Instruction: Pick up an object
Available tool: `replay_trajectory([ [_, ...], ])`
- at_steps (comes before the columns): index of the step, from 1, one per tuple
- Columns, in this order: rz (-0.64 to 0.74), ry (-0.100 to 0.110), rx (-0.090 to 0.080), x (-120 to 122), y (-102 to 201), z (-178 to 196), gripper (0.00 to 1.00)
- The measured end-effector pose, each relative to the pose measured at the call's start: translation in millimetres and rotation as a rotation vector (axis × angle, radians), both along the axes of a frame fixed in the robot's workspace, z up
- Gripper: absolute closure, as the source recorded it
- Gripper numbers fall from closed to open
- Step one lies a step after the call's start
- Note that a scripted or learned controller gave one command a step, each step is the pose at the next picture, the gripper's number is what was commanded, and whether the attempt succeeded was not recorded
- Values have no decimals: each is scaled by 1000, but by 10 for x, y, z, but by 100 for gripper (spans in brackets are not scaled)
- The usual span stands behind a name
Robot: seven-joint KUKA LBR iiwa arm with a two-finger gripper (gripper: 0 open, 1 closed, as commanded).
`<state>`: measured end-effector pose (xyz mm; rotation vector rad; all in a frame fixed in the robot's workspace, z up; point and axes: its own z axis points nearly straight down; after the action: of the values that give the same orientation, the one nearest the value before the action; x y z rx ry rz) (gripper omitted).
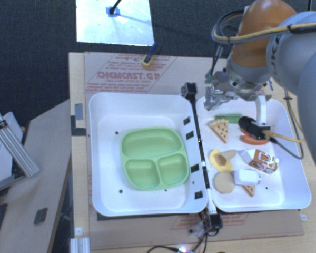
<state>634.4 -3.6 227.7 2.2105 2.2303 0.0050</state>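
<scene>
Pizza slice (pixel 219 129) lies flat on the right bin (pixel 295 191) floor, just below and slightly beyond the fingers, untouched. Gripper (pixel 215 99) hovers over the bin's far corner, fingers a little apart with nothing between them. Green strip (pixel 227 118) sits just under them too. Nothing lifted yet; descent, closing and raising all look left to do. Green tray (pixel 152 157) waits in the left bin (pixel 108 194)

Two bins side by side — the left bin (pixel 102 157) holds a divided tray (pixel 152 157); the right bin (pixel 292 188) holds a pizza slice (pixel 219 129), far, and a cookie (pixel 224 182), near.
</scene>
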Motion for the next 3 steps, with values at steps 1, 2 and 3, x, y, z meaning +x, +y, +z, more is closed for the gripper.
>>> replay_trajectory([
  [1, -1, 2, 0, -15, 481, -108, 100],
  [2, -3, 0, 0, 118, 617, -60, 100],
  [3, -3, 3, -2, 23, 697, -113, 100],
])
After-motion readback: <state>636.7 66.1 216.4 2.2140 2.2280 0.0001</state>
